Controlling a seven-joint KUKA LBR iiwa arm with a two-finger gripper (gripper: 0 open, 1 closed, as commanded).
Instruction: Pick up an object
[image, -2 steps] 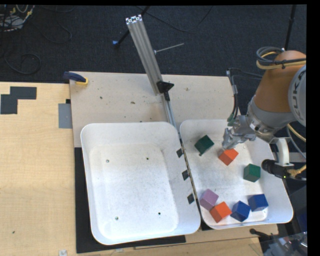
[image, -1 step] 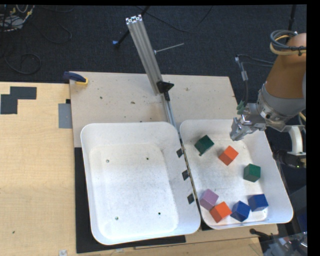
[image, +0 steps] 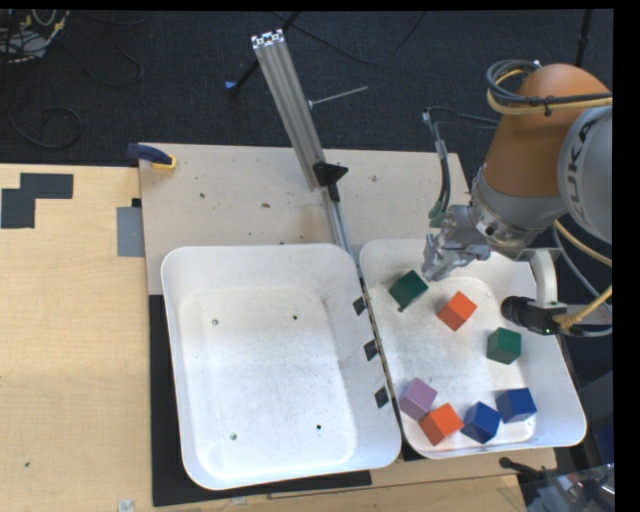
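Note:
The right bin (image: 560, 425) holds several small cubes. A dark green cube (image: 408, 290) lies near its far left corner. An orange cube (image: 457, 310) sits just right of it, and a green cube (image: 504, 346) lies further right. Along the near edge are a purple cube (image: 418, 396), an orange cube (image: 440, 423) and two blue cubes (image: 481, 421) (image: 516, 404). My gripper (image: 438, 264) hangs low over the bin's far side, just up and right of the dark green cube and close to its corner. I see no cube held in it.
The left bin (image: 260, 360) lies beside the right one, with black clips (image: 370, 348) along their shared edge. A slanted aluminium rail (image: 295, 110) rises behind the bins. A black cable fitting (image: 530, 315) juts in at the right bin's right side.

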